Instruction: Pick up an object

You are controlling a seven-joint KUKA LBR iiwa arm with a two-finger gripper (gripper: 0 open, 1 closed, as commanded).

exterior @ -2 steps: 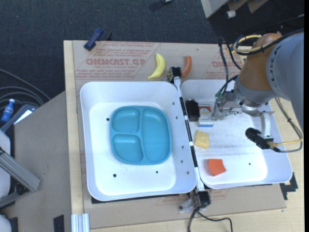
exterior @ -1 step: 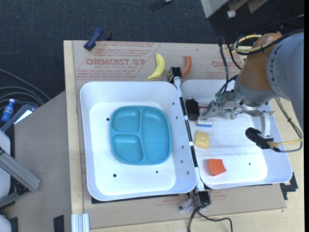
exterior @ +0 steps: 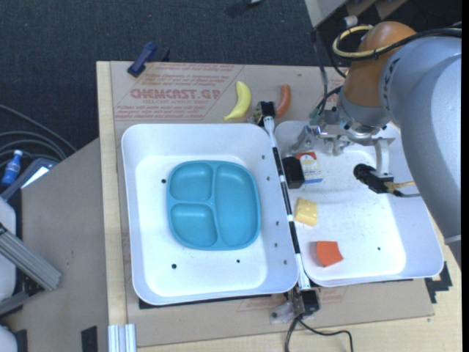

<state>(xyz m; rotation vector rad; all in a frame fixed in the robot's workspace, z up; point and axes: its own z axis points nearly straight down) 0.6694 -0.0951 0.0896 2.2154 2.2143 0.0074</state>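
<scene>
Heads up on clearance: everything in the right bin [exterior: 370,233] hugs the edge it shares with the left bin [exterior: 139,171]. The rest of that bin's floor, out toward the view's right and the near wall, is bare, so you've got plenty of room on that side. The shared edge itself is tight.

A small carton [exterior: 311,167] lies in the far part of the right bin. A black block [exterior: 293,171] sits just beside it, between it and the shared edge. As far as you can make out, the carton's long axis runs far-to-near, roughly along that edge. The print on it is too small to read.

Nearer to you along the same edge are a yellow block [exterior: 305,213] and then an orange block [exterior: 328,253]. Both are squarish, a bit skewed and well apart from each other.

The end effector [exterior: 326,141] is over the far corner of the right bin, close to the far wall. The carton is just beside it, on the near side and a touch toward the shared edge. You can't tell from here whether the end effector is wide or narrow, and nothing shows in its grip.

The left bin has a blue divided plate [exterior: 214,204] in the middle. A banana [exterior: 238,101] lies on the surface [exterior: 183,94] beyond the bins.
</scene>
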